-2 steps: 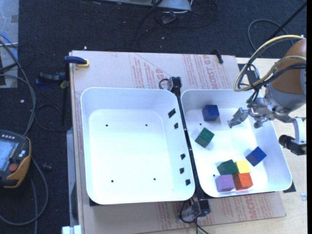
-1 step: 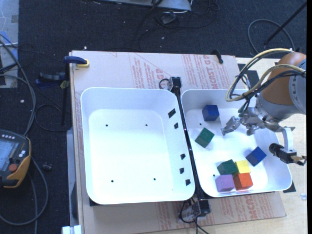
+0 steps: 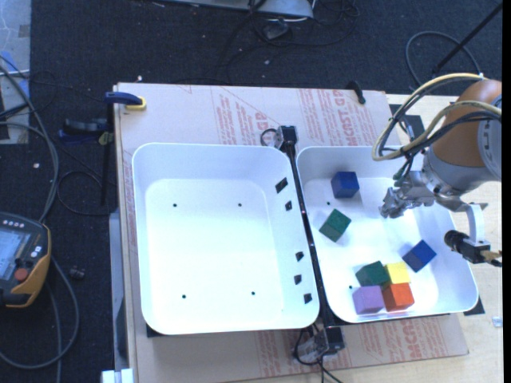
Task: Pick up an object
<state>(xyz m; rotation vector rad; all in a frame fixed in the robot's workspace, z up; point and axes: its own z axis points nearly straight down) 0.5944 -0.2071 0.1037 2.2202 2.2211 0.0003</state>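
you are looking down on the table (image 3: 239, 118), a brown board that carries two shallow white bins side by side. the left bin (image 3: 152, 174) has only small dark marks on its floor and a row of black clips along the wall it shares with its neighbour. the right bin (image 3: 459, 290) holds all the blocks.

your arm (image 3: 471, 146) comes in from the right, grey with an orange band above the wrist, cables looping over it. the hand (image 3: 397, 200) hangs over the upper right part of the right bin, above bare white floor. you cannot tell from this angle whether it is apart or together, and no block shows in it.

the blocks lie like this: a blue block (image 3: 345, 183) near the bin's far wall, left of the hand and apart from it. a dark green block (image 3: 335, 224) sits just below it, tilted on its corner. a second blue block (image 3: 419, 255) lies below and to the right of the hand, on its own. near the front wall four blocks sit packed together: a green block (image 3: 371, 274) and a yellow block (image 3: 398, 274) behind, a purple block (image 3: 368, 299) and an orange block (image 3: 398, 296) in front, touching one another.

off the table's left edge a handheld pendant (image 3: 20, 262) rests on the dark floor among cables.
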